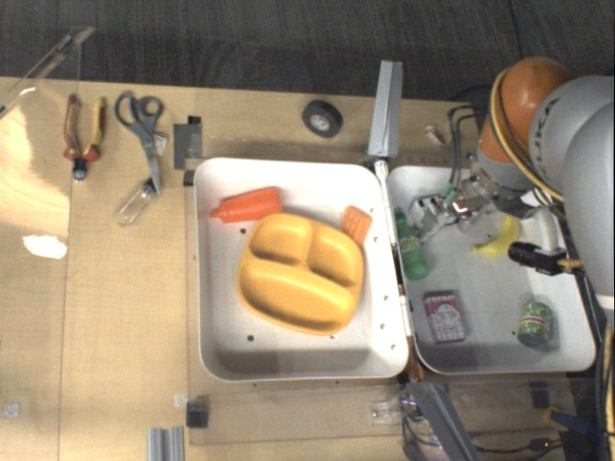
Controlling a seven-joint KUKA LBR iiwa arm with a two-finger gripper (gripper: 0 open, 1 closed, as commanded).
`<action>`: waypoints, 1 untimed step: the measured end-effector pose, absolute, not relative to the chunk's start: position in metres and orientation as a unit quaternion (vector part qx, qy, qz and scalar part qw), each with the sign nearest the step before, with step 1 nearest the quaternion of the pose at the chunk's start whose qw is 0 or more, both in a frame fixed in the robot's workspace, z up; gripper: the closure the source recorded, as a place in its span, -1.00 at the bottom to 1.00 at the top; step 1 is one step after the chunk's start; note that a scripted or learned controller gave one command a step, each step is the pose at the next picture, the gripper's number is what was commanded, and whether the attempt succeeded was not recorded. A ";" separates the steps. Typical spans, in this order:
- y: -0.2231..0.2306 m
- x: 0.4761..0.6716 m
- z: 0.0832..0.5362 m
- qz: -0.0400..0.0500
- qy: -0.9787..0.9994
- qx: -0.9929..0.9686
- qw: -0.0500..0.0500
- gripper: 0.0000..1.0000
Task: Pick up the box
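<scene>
Gripper (434,209): low in the right bin (577,358), finger state cannot be told. Box (445,316): flat, below the gripper, apart from it.

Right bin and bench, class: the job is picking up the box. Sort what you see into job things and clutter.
Job: box; gripper; right bin.
Clutter: yellow tray; carrot; green bottle; can; banana; scissors; pliers; tape roll.

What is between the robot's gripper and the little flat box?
In the camera view, only bare white bin floor lies between the gripper and the small flat maroon box.
</scene>
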State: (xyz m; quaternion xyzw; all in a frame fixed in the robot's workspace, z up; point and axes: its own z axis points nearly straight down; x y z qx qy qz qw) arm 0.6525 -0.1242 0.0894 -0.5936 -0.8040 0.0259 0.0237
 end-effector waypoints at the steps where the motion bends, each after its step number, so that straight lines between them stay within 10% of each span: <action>1: -0.125 0.652 0.089 0.028 -0.820 -0.572 0.024 -1.00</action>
